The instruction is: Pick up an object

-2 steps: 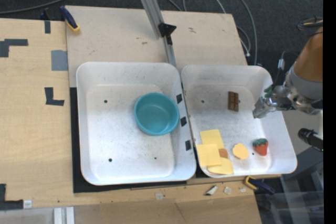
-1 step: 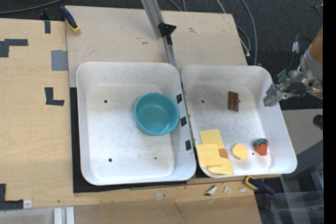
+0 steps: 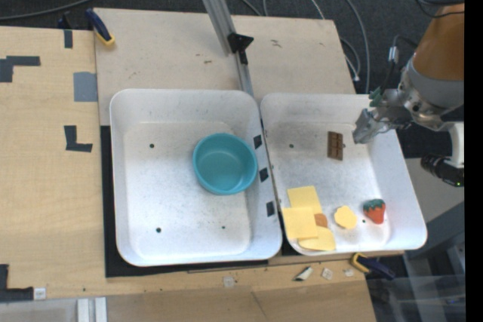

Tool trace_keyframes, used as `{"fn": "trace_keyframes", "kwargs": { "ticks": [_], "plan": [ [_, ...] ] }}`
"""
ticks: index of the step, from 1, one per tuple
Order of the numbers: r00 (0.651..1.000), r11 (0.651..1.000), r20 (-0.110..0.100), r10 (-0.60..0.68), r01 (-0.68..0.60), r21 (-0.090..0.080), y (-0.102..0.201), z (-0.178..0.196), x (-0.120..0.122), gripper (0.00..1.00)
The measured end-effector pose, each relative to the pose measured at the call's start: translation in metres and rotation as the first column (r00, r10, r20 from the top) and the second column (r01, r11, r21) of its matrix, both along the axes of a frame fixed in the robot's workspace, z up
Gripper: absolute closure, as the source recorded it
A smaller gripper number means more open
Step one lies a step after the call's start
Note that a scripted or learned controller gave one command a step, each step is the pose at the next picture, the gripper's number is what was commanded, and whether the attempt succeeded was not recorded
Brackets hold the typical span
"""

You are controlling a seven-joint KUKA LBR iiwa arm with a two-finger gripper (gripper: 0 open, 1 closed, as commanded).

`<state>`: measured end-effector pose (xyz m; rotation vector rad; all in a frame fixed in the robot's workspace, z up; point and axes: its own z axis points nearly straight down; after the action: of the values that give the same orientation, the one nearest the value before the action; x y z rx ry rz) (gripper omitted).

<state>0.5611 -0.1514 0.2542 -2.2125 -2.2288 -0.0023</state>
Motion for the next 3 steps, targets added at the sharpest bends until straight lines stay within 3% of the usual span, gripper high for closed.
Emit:
{"fn": "trace_keyframes", "kwargs": {
  "ticks": [3],
  "plan": [
    [1.000,1.000,-0.003,-0.001,0.001,-0.001,0.146,-0.026,0.029,1.00]
  ]
}}
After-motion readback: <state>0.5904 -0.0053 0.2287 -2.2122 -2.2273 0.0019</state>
